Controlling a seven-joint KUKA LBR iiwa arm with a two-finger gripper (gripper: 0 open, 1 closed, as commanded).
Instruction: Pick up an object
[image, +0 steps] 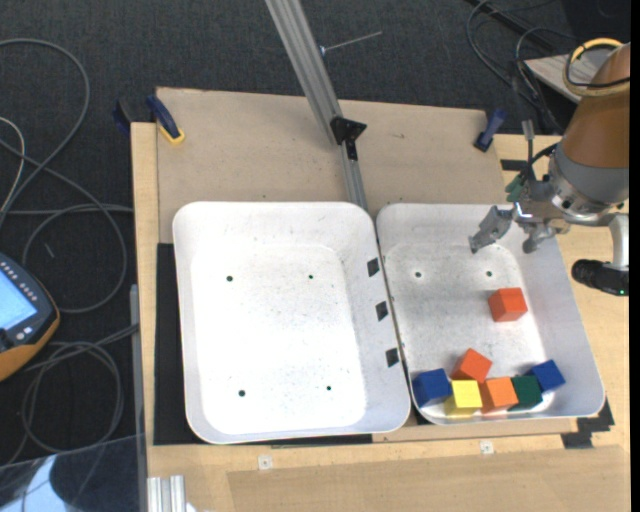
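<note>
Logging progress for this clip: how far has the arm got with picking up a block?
Nothing is picked yet. The gripper hangs open over the right bin, nothing between its fingers. The lone orange block lies nearer the camera; the cluster of blocks lies at the bin's near edge. Descent, grasp and lift remain.

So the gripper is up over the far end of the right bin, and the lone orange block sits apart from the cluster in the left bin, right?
Not quite. The camera view shows the lone orange block in the right bin, the same bin as the cluster. The gripper is over that bin's far end, as you said.
</note>
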